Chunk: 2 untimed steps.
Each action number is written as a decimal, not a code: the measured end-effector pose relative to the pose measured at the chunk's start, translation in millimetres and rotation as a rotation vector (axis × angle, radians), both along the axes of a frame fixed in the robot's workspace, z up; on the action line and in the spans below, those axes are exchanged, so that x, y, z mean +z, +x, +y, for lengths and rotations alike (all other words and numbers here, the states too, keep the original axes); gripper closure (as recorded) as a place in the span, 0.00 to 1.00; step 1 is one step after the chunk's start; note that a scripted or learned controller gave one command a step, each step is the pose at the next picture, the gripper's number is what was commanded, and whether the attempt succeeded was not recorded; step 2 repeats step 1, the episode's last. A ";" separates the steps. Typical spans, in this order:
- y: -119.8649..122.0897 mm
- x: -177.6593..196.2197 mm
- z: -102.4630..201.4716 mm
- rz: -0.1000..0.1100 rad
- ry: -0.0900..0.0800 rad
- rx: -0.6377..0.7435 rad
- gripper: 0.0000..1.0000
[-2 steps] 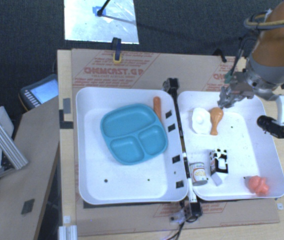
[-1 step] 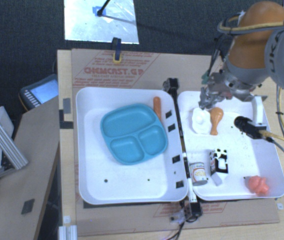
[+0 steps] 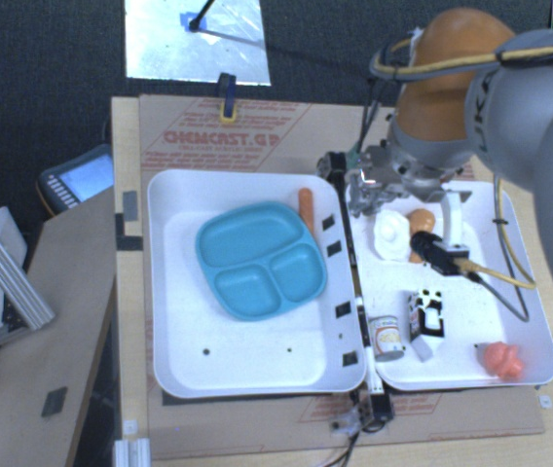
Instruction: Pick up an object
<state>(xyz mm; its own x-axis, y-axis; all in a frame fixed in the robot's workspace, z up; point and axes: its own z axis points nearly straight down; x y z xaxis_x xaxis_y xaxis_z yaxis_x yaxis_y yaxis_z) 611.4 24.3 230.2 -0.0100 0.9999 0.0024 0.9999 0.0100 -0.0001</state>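
- Bench (image 3: pixel 130 261): carries two shallow white bins side by side, left bin (image 3: pixel 189 358) and right bin (image 3: pixel 530 329), resting on a sheet of printed cardboard (image 3: pixel 257 134).
- Left bin, two things: one blue divided plate (image 3: pixel 260 261) with three compartments, lying tilted near the middle; one orange carrot-like stick (image 3: pixel 306 207) just past the plate's far right corner, near the wall between the bins.
- Right bin, five loose things counted: one white rounded piece (image 3: pixel 390 233); one orange-brown ball-like piece (image 3: pixel 422 220) touching its right side; one small can (image 3: pixel 387 337) at the near left corner, against the dividing wall; one black-and-white boxy item (image 3: pixel 428 315) just right of the can; one pink-orange toy (image 3: pixel 501 358) at the near right corner, well apart from the others.
- Arm (image 3: pixel 520 95): one, grey with orange band, reaching in from the right over the far part of the right bin.
- Hand (image 3: pixel 364 195): sits low at the far left of the right bin, near the dividing wall, just beside the white piece. Cannot tell whether it is released or clenched; nothing is seen gripped.
- One black cable fitting (image 3: pixel 439 253) hangs by the white piece.
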 end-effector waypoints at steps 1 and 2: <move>12.8 -5.4 52.2 -0.002 0.000 0.000 1.00; 12.8 -5.4 52.2 -0.002 0.000 0.000 1.00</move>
